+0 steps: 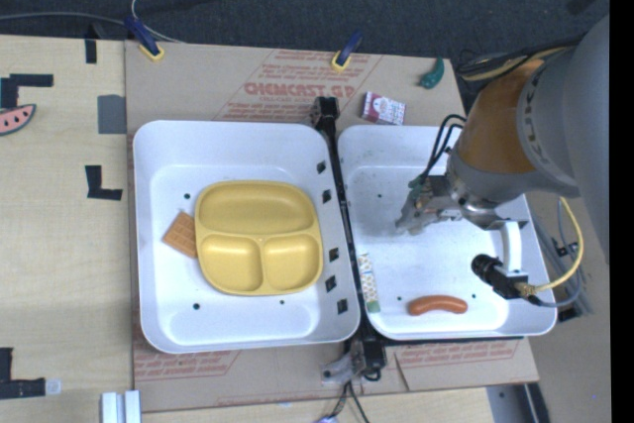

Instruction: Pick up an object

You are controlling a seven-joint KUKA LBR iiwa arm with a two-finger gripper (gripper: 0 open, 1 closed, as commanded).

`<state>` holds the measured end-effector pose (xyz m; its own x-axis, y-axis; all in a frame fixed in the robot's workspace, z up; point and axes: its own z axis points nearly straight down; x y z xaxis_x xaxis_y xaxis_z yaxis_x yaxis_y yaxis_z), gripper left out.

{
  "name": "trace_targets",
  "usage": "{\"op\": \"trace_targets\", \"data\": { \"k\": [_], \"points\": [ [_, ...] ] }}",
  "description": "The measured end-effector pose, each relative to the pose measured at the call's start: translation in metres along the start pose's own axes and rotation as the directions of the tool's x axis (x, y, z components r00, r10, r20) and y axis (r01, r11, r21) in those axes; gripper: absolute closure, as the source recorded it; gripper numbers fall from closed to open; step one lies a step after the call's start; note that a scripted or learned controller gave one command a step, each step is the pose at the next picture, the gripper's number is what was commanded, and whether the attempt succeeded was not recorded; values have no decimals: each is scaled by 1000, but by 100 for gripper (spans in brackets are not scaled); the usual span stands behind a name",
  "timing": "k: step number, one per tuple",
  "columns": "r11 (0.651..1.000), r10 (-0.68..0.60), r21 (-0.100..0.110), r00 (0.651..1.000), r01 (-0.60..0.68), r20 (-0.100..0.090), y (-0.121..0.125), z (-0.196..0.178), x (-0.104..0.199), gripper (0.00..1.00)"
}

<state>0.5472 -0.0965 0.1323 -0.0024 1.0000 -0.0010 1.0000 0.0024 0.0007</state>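
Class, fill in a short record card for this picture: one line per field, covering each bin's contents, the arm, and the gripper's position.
left bin: yellow divided plate, with a tan cracker-like piece tucked at its left edge
right bin: orange sausage near the front wall
arm: grey with orange band, reaching in from the right
gripper: low over the right bin's middle, apart from the sausage

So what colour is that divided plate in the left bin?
Yellow, a pale mustard shade; the divided plate shows plainly in the camera view.

Orange sausage [437, 306] flat in right bin [396, 154]
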Motion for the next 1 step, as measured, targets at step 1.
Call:
{"op": "trace_targets", "data": {
  "k": [1],
  "points": [
    [1000,0,0,1000,0,0,0,0,0,0]
  ]
}}
